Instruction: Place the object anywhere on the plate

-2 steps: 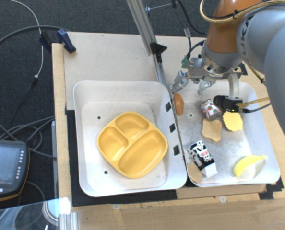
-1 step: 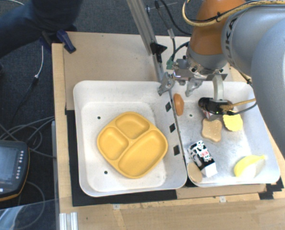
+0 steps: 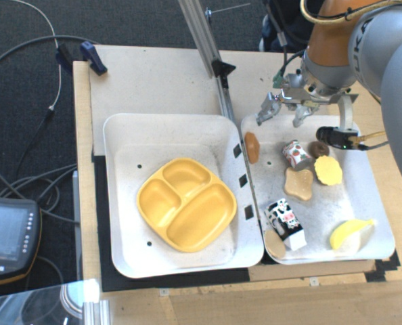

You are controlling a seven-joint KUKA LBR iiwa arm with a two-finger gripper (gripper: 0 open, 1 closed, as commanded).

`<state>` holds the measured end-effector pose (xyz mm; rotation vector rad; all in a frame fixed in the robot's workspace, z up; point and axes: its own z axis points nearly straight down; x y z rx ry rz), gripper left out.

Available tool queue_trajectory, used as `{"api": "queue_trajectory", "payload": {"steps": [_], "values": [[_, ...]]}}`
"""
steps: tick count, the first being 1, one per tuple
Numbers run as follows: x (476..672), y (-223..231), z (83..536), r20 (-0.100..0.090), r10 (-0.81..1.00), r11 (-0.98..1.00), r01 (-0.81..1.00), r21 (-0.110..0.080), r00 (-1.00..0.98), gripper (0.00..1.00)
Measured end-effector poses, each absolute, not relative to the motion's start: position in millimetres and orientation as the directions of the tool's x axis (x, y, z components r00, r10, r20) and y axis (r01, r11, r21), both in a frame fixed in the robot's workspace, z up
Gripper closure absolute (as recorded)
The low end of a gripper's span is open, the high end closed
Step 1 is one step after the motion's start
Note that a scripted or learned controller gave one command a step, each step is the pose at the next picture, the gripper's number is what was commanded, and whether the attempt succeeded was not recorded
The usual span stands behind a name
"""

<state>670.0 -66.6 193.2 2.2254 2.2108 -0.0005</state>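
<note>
I am seeing the gripper (image 3: pixel 282 112) hanging over the far edge of the right bin (image 3: pixel 380 205), its two metal fingers (image 3: pixel 266 111) spread apart with nothing between them.

Nearest to it, just below, a small red-and-white can (image 3: pixel 296 154) is lying on the bin floor, with a dark brown round piece (image 3: pixel 320 148) touching it on the arm's side. To the gripper's lower left, a smooth brown oval, like an egg (image 3: pixel 252 147), is leaning against the bin's wall. Further down, a tan cookie-shaped slab (image 3: pixel 299 185) is sitting beside a ruffled yellow disc (image 3: pixel 328 170). Beyond those, a black-and-white cow-print carton (image 3: pixel 285 223) is lying tilted near the front rim, and a glossy yellow banana-like piece (image 3: pixel 350 234) is resting in the front corner. Which of these is the task's object, I cannot tell.

Farthest from the gripper, the left bin (image 3: pixel 120 181) is holding the yellow plate (image 3: pixel 186 204), a matte plastic dish with three compartments, all bare. Open white floor is ringing the plate on every side. The two bins are touching along a shared edge, and the pale table (image 3: pixel 153 80) is stretching behind them.
</note>
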Motion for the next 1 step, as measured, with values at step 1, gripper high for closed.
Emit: {"api": "queue_trajectory", "payload": {"steps": [1], "values": [[670.6, -61.0, 205.1, -0.001, 1.0, 0.001, 1.0, 0.006, -0.001, 1.0]]}}
